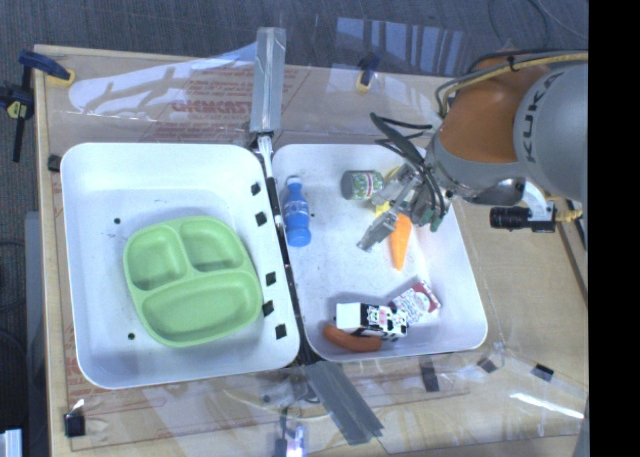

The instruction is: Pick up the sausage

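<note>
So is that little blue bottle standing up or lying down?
Lying down: the blue bottle rests lengthwise on the right bin's floor, beside the divider.

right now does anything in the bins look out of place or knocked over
Mostly small things. In the right bin the blue bottle and the small can lie on their sides. The sausage sits against the near wall, with the black-and-white carton touching or overlapping it. No spills or damage show.
</note>
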Robot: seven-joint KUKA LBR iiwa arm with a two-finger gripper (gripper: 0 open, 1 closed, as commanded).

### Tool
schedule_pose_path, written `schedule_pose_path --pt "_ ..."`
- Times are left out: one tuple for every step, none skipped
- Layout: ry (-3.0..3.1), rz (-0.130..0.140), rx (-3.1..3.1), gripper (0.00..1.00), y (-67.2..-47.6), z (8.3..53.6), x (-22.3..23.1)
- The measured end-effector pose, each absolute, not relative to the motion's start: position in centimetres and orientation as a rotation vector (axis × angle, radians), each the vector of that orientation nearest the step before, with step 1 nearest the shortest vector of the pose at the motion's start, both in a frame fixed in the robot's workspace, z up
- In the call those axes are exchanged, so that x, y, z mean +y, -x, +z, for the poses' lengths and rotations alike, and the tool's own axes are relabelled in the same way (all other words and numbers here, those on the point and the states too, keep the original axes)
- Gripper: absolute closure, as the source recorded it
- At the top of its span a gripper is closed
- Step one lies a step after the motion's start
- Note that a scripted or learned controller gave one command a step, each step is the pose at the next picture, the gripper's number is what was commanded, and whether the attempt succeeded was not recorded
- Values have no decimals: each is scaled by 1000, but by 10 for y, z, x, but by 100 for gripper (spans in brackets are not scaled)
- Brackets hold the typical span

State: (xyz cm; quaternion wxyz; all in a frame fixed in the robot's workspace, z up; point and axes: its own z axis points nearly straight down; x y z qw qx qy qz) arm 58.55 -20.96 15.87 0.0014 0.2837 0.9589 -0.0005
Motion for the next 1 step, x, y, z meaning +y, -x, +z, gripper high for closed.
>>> schedule_pose_path --pt "-856 0 3024 0 -552 91 -148"
